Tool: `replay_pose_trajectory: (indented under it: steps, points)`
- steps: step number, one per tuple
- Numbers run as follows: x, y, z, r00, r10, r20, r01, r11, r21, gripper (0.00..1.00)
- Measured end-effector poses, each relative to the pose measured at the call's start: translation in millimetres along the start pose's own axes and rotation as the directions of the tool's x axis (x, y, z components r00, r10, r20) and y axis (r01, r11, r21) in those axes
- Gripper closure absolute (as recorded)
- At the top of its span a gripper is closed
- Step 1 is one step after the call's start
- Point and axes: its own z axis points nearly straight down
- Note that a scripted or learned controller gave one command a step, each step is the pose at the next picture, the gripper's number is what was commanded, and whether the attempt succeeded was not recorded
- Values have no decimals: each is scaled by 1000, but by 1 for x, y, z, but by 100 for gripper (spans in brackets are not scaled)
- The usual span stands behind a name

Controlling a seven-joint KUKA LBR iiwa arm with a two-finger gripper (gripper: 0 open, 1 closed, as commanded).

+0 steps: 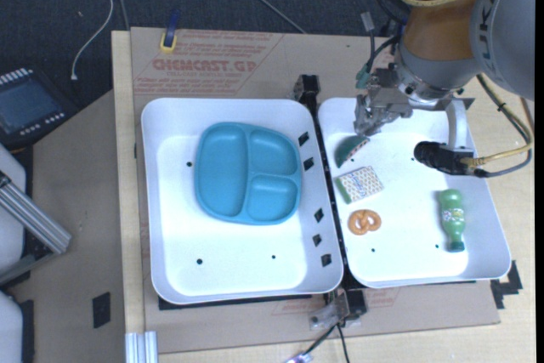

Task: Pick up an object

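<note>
The claw (367, 125) hangs low over the upper left part of the right bin (476, 263), its fingers pointing down toward a small dark green piece (348, 152) that lies just under and to the left of them; whether the fingers stand wide or narrow I cannot tell from this angle, and nothing shows between them. That green piece looks like the nearest candidate for the pick. To do it well, the claw would want to centre over the piece and come straight down, since the piece sits close to the bin's left wall and a skewed approach could nudge it against the wall. Just below lies a patterned packet (359, 183), then a pretzel (365, 222), and a green bottle (451, 218) lies well apart on the right. The left bin (170, 268) holds a blue divided plate (248, 172).
</note>
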Motion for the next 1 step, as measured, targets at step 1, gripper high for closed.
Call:
replay_pose_trajectory:
  steps: [1]
  points:
    - [61,-7,0,1000,-2,-1,2,1000,-1,100]
